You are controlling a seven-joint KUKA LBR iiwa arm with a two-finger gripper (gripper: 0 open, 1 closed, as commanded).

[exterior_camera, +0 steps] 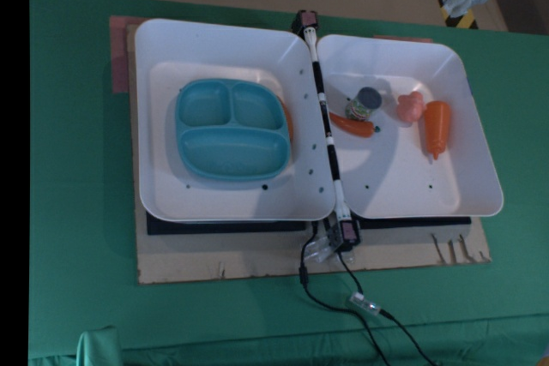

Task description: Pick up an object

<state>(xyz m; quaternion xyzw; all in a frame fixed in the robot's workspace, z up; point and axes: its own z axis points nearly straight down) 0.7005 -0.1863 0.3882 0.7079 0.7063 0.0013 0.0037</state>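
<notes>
The arm is sitting at the top right corner of the camera view, well apart from both bins, with the pincer hanging over the floor beyond the bench. Cannot tell whether it is released or clenched; too small and blurred. Nothing is showing between its tips.

The candidate objects are all lying in the right bin: a small can with a dark lid, an orange chili-like piece touching or just beside the can, a pink lump, and an orange bottle lying on its side just beside the pink lump. The left bin is holding a teal divided plate, with an orange sliver peeking out at its right edge.

Risks, as a judgement: the objects are sitting in two tight pairs, so a descent onto one is likely knocking its neighbour or closing on both. The chili piece is thin and flat against the bin floor, so the tips may be scraping over it. The can is round and may be rolling or slipping out of a side pinch. The bottle is tapering, so a grip near the nozzle may be squeezing it free. The can and chili are near the divider rail between the bins, so a wide approach could be striking it.
</notes>
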